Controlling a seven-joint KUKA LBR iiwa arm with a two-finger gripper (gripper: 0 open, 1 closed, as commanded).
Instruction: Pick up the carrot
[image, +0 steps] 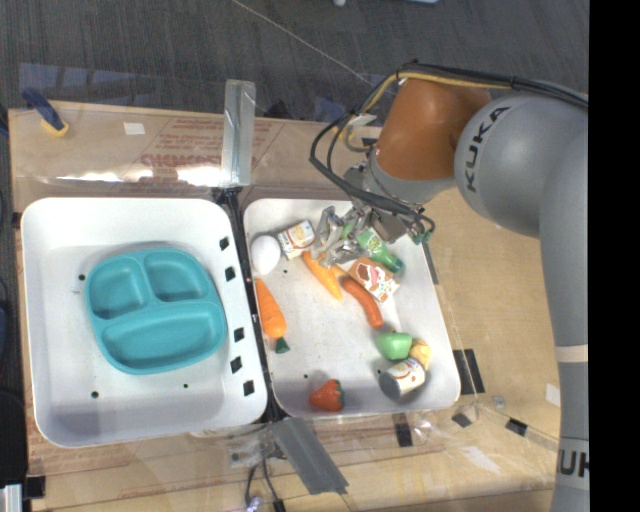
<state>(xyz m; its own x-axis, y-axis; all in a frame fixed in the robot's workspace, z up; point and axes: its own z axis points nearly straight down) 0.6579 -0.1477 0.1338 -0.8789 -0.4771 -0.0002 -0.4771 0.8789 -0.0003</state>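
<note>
The arm (500, 150) reaches in from the right, its orange band hanging over the far right corner of the right bin (300, 395). The gripper (340, 238) points down into the far part of that bin, among a cluster of small items. Its metal parts blur into the clutter beneath, so whether it is apart or together cannot be told, and nothing can be seen clamped in it.

The carrot (269, 312) lies against the left wall of the right bin, orange body pointing far, dark green stub toward the near side. It is well apart from the gripper and in plain sight.

Just below the gripper lies a slim orange stick (323, 276), its far end tucked under the gripper. Beside it sit a red-orange sausage shape (363, 301) and a printed packet (375, 277), partly covered by the arm's wrist. A green item (382, 254) at the far right is mostly hidden, so its kind is unclear. A white egg (265, 253) and a small carton (297, 239) rest at the far left corner. Toward the near side are a green pepper (394, 345), a small can (404, 379) and a red strawberry (327, 396).

The left bin (60, 400) holds a teal divided plate (155, 310).
</note>
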